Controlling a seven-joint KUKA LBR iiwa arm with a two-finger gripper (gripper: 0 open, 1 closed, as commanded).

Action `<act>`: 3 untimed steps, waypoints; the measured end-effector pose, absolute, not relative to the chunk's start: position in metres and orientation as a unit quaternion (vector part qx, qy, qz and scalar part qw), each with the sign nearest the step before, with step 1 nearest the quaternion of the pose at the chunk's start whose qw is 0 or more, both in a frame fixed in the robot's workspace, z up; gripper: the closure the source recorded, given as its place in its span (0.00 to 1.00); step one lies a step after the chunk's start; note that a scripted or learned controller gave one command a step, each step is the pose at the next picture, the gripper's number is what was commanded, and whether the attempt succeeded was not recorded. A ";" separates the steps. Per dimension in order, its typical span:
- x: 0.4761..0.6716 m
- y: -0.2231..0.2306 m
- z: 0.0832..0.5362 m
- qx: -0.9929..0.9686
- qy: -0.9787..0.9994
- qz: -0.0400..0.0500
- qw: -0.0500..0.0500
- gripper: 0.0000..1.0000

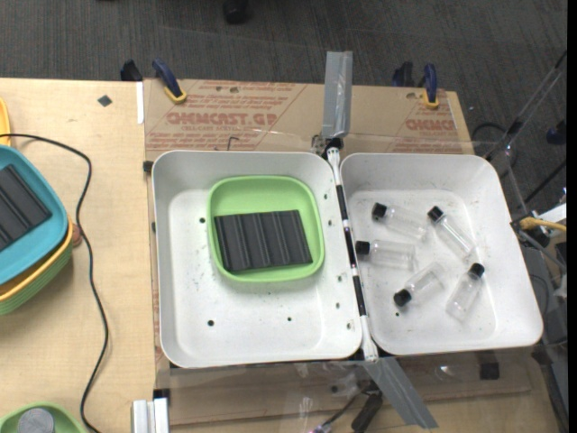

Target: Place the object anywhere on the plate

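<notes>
- 5 clear vials (448,231) in the right bin (505,197): light, slippery, roll easily, so pinch mid-body.
- Green plate (311,197) sits center-left.
- Can't tell the gripper's state.

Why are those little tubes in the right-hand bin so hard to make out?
In the camera view, the vials are clear plastic against the white bin, so their black caps stand out most; the light is soft and even, shadows are faint, and the green plate looks sharp.
</notes>
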State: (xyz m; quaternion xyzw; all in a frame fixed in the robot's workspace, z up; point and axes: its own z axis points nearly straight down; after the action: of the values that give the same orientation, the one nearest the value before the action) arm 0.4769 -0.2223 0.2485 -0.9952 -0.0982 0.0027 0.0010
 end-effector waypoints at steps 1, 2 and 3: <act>0.477 -0.222 0.243 -0.995 -0.098 0.003 0.001 0.00; 0.477 -0.222 0.243 -0.995 -0.098 0.002 0.001 0.00; 0.477 -0.222 0.236 -0.995 -0.099 0.003 0.001 0.00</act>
State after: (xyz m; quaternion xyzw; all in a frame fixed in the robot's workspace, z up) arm 0.4768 -0.2218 0.2360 -0.9951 -0.0988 0.0032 0.0012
